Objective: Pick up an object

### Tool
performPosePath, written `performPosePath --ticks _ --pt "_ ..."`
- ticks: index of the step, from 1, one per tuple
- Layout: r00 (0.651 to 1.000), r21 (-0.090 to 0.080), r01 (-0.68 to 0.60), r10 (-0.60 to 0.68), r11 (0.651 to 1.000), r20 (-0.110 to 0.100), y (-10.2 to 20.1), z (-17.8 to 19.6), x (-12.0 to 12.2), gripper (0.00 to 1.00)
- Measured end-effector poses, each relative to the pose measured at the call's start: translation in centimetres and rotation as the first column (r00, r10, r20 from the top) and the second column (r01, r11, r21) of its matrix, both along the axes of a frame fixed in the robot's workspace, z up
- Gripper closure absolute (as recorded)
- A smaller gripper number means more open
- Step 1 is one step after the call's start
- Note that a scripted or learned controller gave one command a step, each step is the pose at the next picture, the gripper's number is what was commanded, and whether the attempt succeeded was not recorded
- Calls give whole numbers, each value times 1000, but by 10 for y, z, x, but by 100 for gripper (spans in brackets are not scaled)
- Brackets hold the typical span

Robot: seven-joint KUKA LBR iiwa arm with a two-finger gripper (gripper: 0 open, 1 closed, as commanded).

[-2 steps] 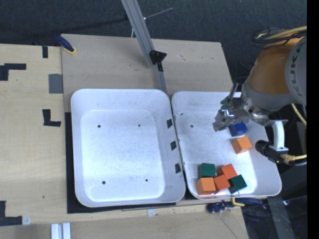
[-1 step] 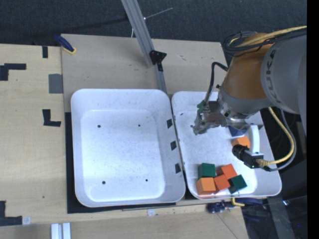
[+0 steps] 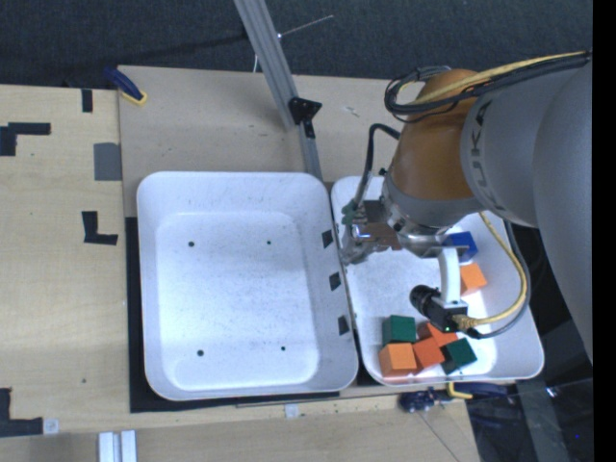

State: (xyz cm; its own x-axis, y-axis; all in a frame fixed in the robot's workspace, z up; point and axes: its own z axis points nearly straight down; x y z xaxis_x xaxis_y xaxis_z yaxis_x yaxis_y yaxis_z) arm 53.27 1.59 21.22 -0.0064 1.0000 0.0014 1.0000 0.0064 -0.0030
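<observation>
Small blocks lie in the right bin (image 3: 510,354): a green block (image 3: 398,330), an orange block (image 3: 397,358), a dark green block (image 3: 459,354), an orange piece (image 3: 442,336), another orange block (image 3: 473,278) and a blue block (image 3: 461,243). My arm, grey with an orange band (image 3: 438,152), hangs over the right bin's upper half and hides much of its floor. The gripper (image 3: 358,240) sits low at the bin's left wall, near the divide between the two bins, apart from the blocks. Its tips are too small and dark to read.
The left bin (image 3: 231,282) is a wide white tray with bare floor. A slanted metal rail (image 3: 274,61) runs from the top down to the bins' junction. Black cables loop around the wrist, and a black fitting (image 3: 428,303) hangs above the blocks.
</observation>
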Motion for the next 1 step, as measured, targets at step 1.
performPosePath --ticks 1 --pt "1000 0 -2 2 1000 1 57 4 4 100"
